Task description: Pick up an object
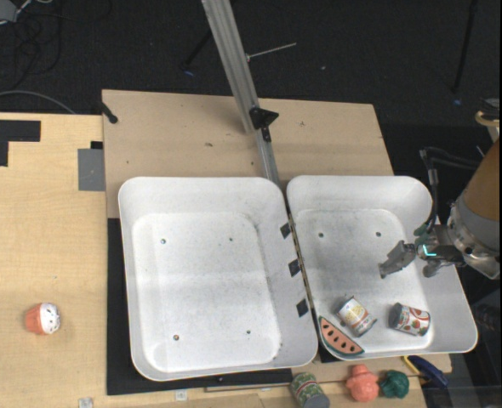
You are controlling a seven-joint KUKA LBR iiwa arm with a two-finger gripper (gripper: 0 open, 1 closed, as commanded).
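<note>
- The gripper (pixel 402 259) hangs over the right-hand bin (pixel 362 195) at mid-right of the frame, the arm (pixel 482 215) reaching in from the right edge. Its two dark fingers (pixel 395 260) point left and slightly down; they look a little apart with nothing between them, so I judge it open and holding nothing.
- Just below the gripper, in the bin's lower part, lie the likely targets: a small can with a red and white label (pixel 354 314), on its side, and to its right a second small tin with a dark end and red markings (pixel 410 319), also tipped over. Both are apart from the fingers.
- At the bin's lower left corner a watermelon slice toy (pixel 340 337) rests against the rim, probably harder to grip because it lies flat at the wall.
- The left-hand bin (pixel 200 274) sits touching the right one along the centre divide.
- Outside the bins, along the bottom edge, lie a green can (pixel 305 388), an orange-pink toy (pixel 362 382) and a dark green toy (pixel 394 383). A small orange and white ball-like figure (pixel 42 319) sits far left on the wooden bench (pixel 30 228).
- Nothing has been picked up yet; the nearest tin seems the easiest descent.
</note>
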